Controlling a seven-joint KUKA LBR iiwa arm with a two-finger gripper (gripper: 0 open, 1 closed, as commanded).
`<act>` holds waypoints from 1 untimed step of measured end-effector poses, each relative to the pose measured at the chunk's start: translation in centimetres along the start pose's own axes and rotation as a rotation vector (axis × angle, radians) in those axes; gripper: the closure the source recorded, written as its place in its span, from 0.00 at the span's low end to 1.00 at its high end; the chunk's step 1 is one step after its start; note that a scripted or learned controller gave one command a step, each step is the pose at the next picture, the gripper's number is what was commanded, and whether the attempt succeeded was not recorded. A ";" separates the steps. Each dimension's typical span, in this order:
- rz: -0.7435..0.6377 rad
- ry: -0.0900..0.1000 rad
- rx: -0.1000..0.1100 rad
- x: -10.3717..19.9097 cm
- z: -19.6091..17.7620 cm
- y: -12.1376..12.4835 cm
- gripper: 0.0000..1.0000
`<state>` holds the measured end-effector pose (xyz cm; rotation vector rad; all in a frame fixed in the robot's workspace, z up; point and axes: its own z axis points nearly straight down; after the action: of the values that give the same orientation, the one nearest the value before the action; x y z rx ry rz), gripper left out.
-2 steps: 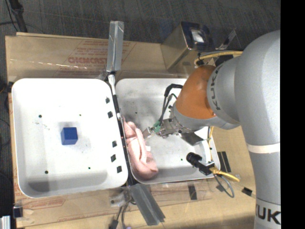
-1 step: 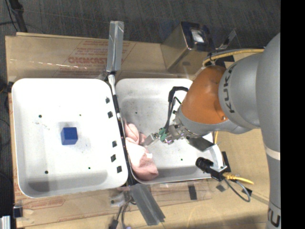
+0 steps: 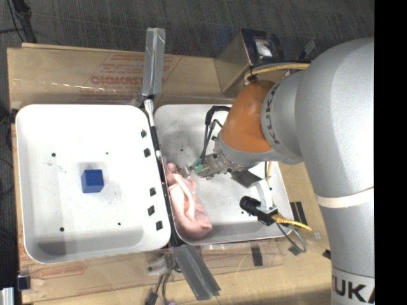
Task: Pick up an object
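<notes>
The grey arm's gripper [image 3: 202, 168] hangs low just beside the soft pink crumpled cloth [image 3: 186, 202] along the right white bin's [image 3: 191, 116] left wall, probably to grab it.

A bench [image 3: 63, 68], seemingly cardboard-topped, bears two white bins [image 3: 38, 170] side by side.

The grey arm [image 3: 331, 126] reaches in from the right, its pincer [image 3: 202, 168] lowered.
</notes>
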<state>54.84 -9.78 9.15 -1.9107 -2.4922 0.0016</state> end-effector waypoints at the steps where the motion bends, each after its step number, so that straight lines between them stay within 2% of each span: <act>1: -0.004 0.002 0.003 0.0 -1.0 0.0 1.00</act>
<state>54.81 -9.74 10.10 -1.9044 -2.4931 0.0036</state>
